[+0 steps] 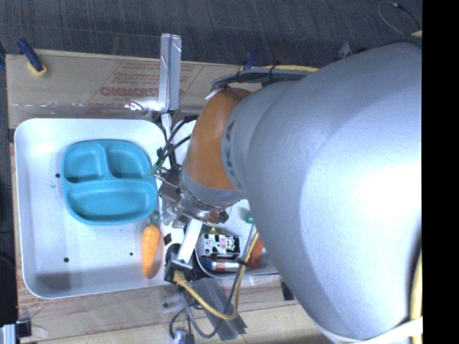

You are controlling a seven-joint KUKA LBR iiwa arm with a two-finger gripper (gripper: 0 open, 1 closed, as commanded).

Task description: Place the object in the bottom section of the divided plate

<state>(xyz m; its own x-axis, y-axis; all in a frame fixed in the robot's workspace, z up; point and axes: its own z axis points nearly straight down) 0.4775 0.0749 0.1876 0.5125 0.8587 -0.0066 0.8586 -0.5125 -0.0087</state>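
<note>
The robot's grey arm with its orange band is leaning in over the bins, and its two-finger gripper [171, 224] is hanging at the wall between them; I cannot tell whether it is open or closed. The orange carrot-shaped toy [150, 250] is lying loose in the shallow white left bin [43, 264], just left of the gripper. A good pick is probably calling for closing across the toy's narrow width, then lifting it to the large bottom section of the blue divided plastic plate [107, 205] just beyond.

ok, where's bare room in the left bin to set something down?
Bare: the bin floor below the blue plate, left of the carrot; the strip along the bin's left wall; the plate's three sections. Crowded: the right edge, by carrot and arm.
</note>
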